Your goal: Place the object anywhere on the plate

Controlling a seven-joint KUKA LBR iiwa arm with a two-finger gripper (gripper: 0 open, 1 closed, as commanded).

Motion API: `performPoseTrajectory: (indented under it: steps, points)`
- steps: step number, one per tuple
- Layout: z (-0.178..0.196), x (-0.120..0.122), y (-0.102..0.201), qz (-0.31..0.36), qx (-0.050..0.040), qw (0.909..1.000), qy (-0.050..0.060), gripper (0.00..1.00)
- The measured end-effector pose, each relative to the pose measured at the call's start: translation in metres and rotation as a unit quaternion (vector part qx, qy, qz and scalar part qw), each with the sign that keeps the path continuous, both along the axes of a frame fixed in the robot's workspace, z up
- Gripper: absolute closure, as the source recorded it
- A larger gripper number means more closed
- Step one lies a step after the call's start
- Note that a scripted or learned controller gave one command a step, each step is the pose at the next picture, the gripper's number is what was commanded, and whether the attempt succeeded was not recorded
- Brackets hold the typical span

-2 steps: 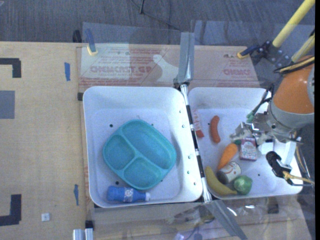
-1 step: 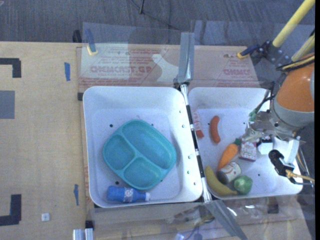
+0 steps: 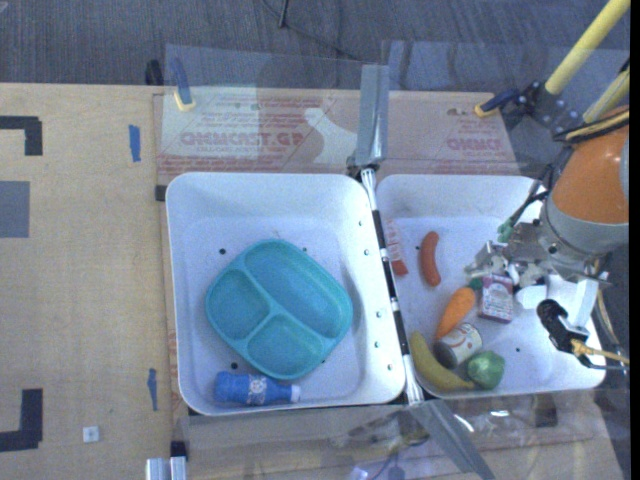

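A teal divided plate [image 3: 279, 308] lies in the left bin [image 3: 190, 268]. In the right bin [image 3: 455, 203] are a red sausage [image 3: 430, 258], an orange carrot [image 3: 456, 310], a yellow banana [image 3: 432, 366], a small can [image 3: 462, 345], a green round fruit [image 3: 486, 369] and a small purple-pink carton [image 3: 497, 301]. My gripper [image 3: 497, 268] hangs low over the right bin, just above the carton and to the right of the carrot. The wrist hides the contact between gripper and carton.
A blue bottle [image 3: 255, 389] lies on its side at the front of the left bin, below the plate. A metal divider [image 3: 372, 128] stands between the bins at the back. The arm's orange band [image 3: 592, 183] covers the right bin's far right side.
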State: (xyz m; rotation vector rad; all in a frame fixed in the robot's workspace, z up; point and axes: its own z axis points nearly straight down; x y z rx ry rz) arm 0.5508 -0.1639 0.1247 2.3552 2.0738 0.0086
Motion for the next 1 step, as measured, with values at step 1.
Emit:
performPoseTrajectory:
  steps: [1]
  points:
    - [0.01, 0.0002, -0.0022, -0.002, -0.0009, 1.0, -0.001, 1.0]
